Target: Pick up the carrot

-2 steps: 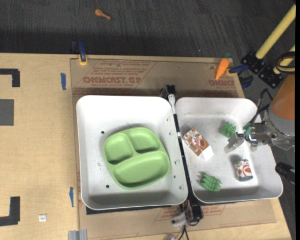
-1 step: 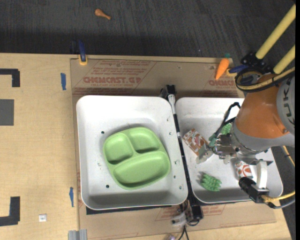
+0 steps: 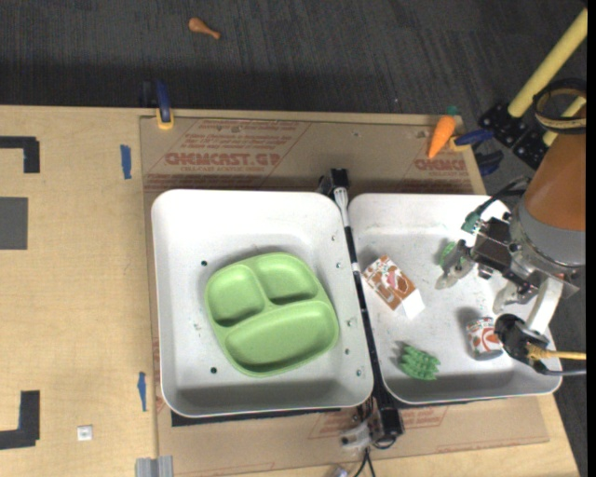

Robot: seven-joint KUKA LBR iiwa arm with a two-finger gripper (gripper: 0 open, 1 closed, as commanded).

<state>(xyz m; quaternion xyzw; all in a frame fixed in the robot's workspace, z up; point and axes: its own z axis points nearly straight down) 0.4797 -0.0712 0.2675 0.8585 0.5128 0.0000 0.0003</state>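
Note:
The carrot (image 3: 441, 136) is small and orange with a green top. It lies on the brown board behind the right bin (image 3: 424, 210), outside both bins, near that bin's far edge. My gripper (image 3: 453, 265) hangs over the right half of the right bin, well to the near side of the carrot and slightly to its right. Nothing orange shows at its tip. The arm's grey wrist and orange band (image 3: 562, 191) come in from the right and cover the bin's right edge.
The right bin holds a white and red-brown packet (image 3: 390, 282), a green toy (image 3: 418, 361) near the front and a red and white item (image 3: 483, 336) beside the wrist. A green divided plate (image 3: 271, 312) lies in the left bin (image 3: 177, 279). A small orange thing (image 3: 203, 28) lies on the dark floor beyond.

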